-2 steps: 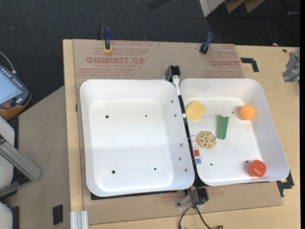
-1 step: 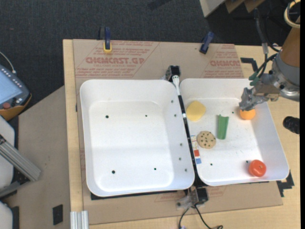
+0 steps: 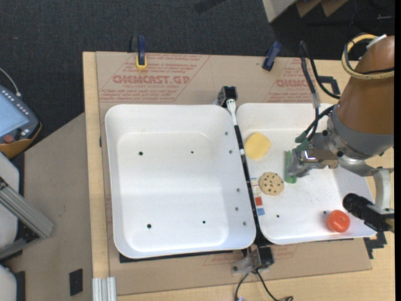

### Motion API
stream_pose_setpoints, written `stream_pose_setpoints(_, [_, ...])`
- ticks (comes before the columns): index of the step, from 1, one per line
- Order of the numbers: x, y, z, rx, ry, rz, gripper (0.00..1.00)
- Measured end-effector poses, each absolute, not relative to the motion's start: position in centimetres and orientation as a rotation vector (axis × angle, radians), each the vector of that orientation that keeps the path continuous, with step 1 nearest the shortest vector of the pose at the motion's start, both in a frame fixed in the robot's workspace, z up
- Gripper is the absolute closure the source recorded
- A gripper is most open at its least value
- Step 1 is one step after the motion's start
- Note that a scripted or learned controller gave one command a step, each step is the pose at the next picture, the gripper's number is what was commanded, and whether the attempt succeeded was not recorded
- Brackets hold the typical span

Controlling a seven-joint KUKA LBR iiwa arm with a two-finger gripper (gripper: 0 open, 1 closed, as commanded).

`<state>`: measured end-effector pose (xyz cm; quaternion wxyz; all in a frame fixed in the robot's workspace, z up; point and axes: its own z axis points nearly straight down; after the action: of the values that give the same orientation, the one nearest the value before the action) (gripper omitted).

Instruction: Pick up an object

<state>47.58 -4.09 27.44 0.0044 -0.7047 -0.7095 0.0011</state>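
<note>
I've got the gripper low in the right bin, centre-right of frame; can't tell its state. Cookie lies just left of it: flat, round, speckled. Yellow lump above, glossy orange ball lower right. Risk: fingers skid off the thin cookie on slick plastic.

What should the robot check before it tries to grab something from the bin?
1. Things to pick lie in the right bin: ok, a yellow piece, a cookie and an orange ball.
2. Gripper is over the right bin: ok.
3. Gripper is right above a thing: not ok, it hangs between the yellow piece and the cookie.
4. Nothing between the gripper's fingers: cannot tell.
5. Things lie apart: ok, none touch.
</note>
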Motion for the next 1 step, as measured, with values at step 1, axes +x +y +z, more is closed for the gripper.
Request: stream_pose_setpoints(1, [48.08, 0.71, 39.77, -2.219, -2.237, -0.021, 1.0])
